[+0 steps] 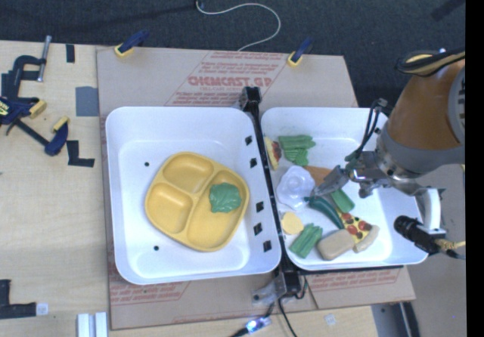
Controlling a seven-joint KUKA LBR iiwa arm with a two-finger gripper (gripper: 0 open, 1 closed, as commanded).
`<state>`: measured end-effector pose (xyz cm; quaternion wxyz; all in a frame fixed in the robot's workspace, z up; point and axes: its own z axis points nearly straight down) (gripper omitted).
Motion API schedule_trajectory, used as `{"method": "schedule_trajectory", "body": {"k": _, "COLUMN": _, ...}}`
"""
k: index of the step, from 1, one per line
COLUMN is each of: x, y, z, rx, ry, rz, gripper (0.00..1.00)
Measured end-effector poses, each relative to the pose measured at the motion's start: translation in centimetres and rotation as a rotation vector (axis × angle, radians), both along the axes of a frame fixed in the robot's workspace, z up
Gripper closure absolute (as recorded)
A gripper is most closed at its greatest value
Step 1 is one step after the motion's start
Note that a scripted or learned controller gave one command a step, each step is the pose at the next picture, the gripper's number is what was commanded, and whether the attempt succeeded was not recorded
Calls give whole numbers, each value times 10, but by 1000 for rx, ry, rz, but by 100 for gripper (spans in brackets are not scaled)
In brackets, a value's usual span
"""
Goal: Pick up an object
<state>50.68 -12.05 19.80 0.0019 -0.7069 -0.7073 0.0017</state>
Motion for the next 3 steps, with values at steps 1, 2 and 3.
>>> {"method": "schedule_trajectory", "body": {"k": 1, "x": -1, "y": -8, "z": -59, "rx": 1, "ry": 1, "rz": 0, "gripper": 0}}
{"method": "schedule_trajectory", "body": {"k": 2, "x": 0, "y": -7, "z": -110, "rx": -2, "ry": -7, "rz": 1, "gripper": 0}}
{"method": "schedule_trajectory", "body": {"k": 3, "x": -1, "y": -7, "z": -100, "rx": 1, "ry": -3, "rz": 1, "gripper": 100}}
